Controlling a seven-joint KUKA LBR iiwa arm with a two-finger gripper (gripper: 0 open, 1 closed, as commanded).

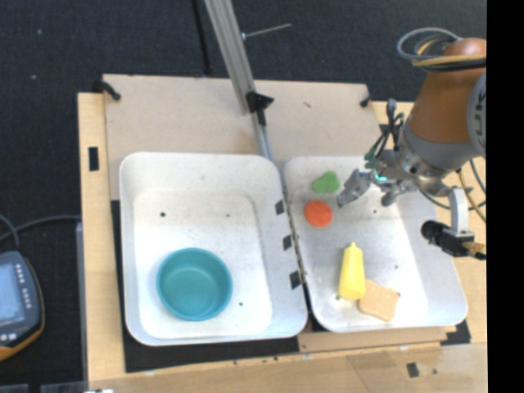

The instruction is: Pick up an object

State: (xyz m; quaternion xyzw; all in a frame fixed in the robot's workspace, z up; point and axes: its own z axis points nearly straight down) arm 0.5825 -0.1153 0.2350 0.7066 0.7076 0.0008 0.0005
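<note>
Gripper (372,188) hangs over the right bin (438,297), fingers spread, nothing between them. Nearest candidates: green piece (327,182) just ahead of the fingertips, orange ball (318,213) just below and ahead of them. Risk as I see it: the two sit close together, so a descent between them would likely nudge both and close on air; the ball would probably roll off a glancing finger. Yellow bottle (351,273) and tan block (378,301), touching each other, lie well behind and below the fingers. Left bin (143,174) holds a teal bowl (194,282), far across.
</note>
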